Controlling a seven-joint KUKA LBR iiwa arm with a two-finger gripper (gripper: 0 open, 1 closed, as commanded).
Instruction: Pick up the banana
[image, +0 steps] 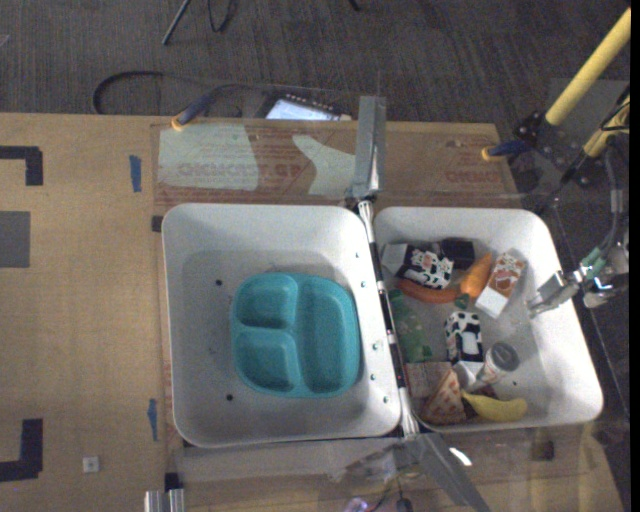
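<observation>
The yellow banana (494, 407) lies near the front edge of the right bin (572, 370), beside a triangular brown food piece (437, 392) and a small bottle with a grey cap (497, 362). My gripper (556, 291) hovers at the right rim of that bin, well behind and to the right of the banana. I see nothing held in it.
The right bin also holds two cow-patterned cartons (427, 265) (463, 335), an orange carrot (445, 291), a white and orange carton (502, 281) and a green packet (408, 330). A teal divided plate (296, 335) sits in the left bin (200, 300).
</observation>
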